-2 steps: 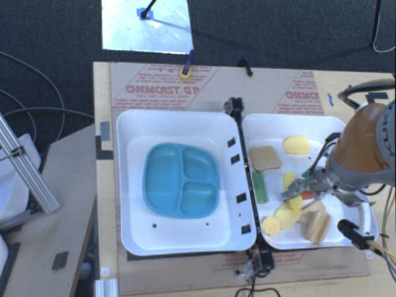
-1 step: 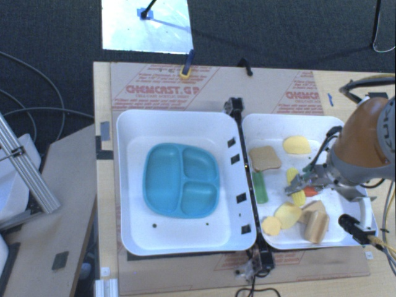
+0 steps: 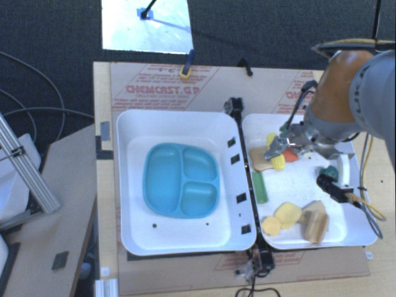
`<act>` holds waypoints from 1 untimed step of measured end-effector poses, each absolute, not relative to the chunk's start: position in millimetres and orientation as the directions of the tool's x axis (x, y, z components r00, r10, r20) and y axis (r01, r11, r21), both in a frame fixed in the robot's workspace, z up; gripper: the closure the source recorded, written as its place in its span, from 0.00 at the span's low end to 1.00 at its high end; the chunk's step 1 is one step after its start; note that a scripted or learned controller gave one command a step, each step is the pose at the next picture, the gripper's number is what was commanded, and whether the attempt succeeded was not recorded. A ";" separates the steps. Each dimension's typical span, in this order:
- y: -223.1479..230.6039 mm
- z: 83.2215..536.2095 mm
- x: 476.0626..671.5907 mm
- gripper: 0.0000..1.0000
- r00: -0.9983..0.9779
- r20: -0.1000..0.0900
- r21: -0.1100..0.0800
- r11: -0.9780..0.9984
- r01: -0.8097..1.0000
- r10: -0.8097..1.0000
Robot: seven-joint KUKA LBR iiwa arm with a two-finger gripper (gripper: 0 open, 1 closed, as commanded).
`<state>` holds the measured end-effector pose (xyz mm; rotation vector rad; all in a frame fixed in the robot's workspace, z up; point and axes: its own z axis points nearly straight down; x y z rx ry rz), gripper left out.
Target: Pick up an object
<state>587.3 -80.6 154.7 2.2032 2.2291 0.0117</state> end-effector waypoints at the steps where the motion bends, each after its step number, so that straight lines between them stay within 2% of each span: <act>1: -11.2 218.0 602.0 1.00 -0.012 0.002 0.009 0.012 1.000 1.000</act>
